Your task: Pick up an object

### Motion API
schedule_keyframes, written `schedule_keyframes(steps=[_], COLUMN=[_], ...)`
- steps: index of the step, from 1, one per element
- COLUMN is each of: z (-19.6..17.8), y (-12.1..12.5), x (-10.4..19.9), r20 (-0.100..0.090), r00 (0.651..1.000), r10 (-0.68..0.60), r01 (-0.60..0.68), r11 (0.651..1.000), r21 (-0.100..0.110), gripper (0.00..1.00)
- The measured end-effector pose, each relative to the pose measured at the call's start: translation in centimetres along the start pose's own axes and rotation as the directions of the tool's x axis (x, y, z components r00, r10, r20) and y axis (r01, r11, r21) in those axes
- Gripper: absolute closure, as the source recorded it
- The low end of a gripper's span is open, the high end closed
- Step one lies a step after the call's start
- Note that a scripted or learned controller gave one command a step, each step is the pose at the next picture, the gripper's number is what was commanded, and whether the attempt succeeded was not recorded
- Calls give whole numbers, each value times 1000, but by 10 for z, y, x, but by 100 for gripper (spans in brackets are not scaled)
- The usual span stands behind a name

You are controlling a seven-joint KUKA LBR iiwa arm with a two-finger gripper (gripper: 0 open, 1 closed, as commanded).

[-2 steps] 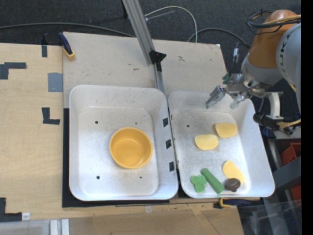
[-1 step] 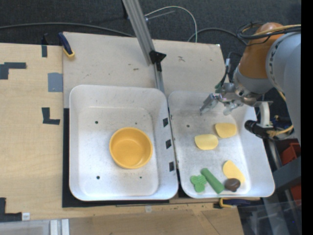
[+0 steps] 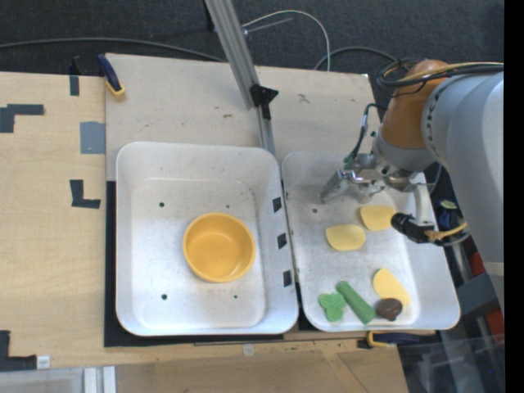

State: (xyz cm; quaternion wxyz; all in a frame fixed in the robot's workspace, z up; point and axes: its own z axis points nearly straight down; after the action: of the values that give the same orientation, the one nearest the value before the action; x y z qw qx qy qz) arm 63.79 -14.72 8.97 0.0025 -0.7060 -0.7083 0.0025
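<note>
Arm reaching in from the right, the jaws (image 3: 337, 188) hovering over the upper part of the right bin (image 3: 304, 219). Fingers are standing apart, nothing lying between them. Below and right of them, two pale yellow pieces (image 3: 345, 237) are lying near each other on the bin floor; a third yellow piece (image 3: 389, 285) is sitting lower, touching a dark brown lump (image 3: 389, 308). A green stick (image 3: 355, 301) is lying beside a green leafy piece (image 3: 332, 304). A yellow bowl (image 3: 218, 246) is sitting upright in the left bin (image 3: 147, 178). Both bins are resting on the worktop (image 3: 180, 97).
</note>
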Motion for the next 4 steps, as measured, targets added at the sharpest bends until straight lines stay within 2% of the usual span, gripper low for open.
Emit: schedule_keyframes(steps=[1,2,4], z=[-14,-76,-204], y=[1,0,2], x=[0,-5,-4], r20=[0,1,2], r00=[1000,1000,1000], r10=[-1,3,1], r01=[1,-3,-1], r11=[1000,1000,1000], r21=[-5,-12,-14], gripper=[100,100,100])
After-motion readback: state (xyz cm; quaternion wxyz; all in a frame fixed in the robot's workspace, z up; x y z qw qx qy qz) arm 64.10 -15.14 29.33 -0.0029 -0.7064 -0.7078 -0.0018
